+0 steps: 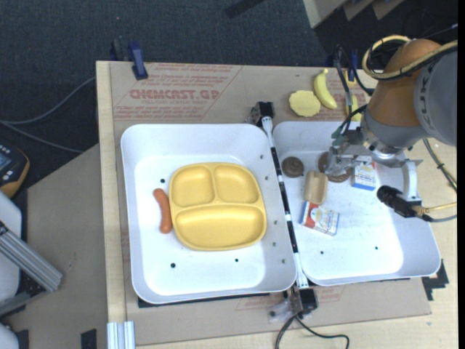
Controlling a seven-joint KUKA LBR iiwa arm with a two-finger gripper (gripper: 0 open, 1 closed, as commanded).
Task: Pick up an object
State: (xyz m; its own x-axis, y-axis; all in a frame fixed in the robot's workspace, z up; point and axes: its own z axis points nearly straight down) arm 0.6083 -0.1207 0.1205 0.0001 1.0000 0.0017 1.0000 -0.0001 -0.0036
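Robot arm poised low over the right white bin [407,264], among small objects.

The pincer [338,164] hung just right of a tan rectangular block [315,187], whose long axis ran roughly up the view; a round brown disc [293,167] lay to its left. Whether the pincer was spread or pressed together could not be told.

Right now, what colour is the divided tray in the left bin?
Yellow; the divided tray shows plainly in the camera view.
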